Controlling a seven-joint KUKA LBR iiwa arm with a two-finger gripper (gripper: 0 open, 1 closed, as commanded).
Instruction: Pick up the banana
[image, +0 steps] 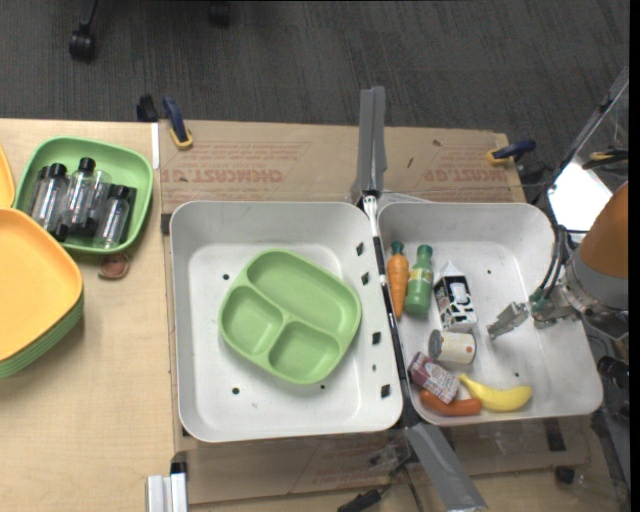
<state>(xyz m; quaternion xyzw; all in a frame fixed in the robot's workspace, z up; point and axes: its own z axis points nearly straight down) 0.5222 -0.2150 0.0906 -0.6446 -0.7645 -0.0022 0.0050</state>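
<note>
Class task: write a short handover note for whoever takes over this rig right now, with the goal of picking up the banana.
End effector: in the right bin, over bare floor right of the items, holding nothing; whether it is open or shut is unclear.
Banana: lying near the right bin's front edge, beside a red item and below a white cup. A carrot, green bottle and carton sit further back.
Left bin: holds a green tray.
Done: no grasp yet.
Left: move toward the front edge, descend on the banana, close, lift.
</note>
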